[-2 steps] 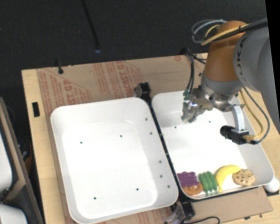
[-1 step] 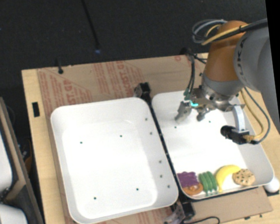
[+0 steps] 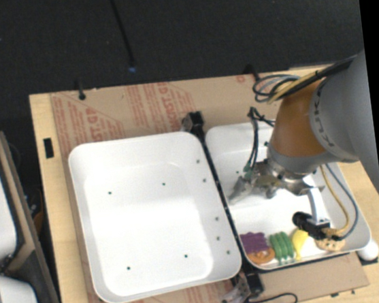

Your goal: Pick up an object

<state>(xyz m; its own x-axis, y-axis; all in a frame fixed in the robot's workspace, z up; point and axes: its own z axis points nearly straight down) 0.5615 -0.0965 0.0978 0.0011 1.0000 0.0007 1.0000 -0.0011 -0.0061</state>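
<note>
Small plastic toys point(image 3: 278, 247) crowd the right white bin's point(image 3: 233, 142) front edge on the cardboard-covered bench point(image 3: 123, 111); gripper point(image 3: 243, 185) fingers apart, holding nothing.

Camera position: fixed above the bench point(image 3: 60, 218), high enough to take in both white bins whole.
Facing: downward at a slant, the bench's far edge toward the frame's top.
Framing: left bin point(image 3: 149, 214) sits near the frame's centre; right bin point(image 3: 232, 138) lies just right of it.
Arm entry: arm point(image 3: 323, 124) reaches in right of the left bin.
</note>
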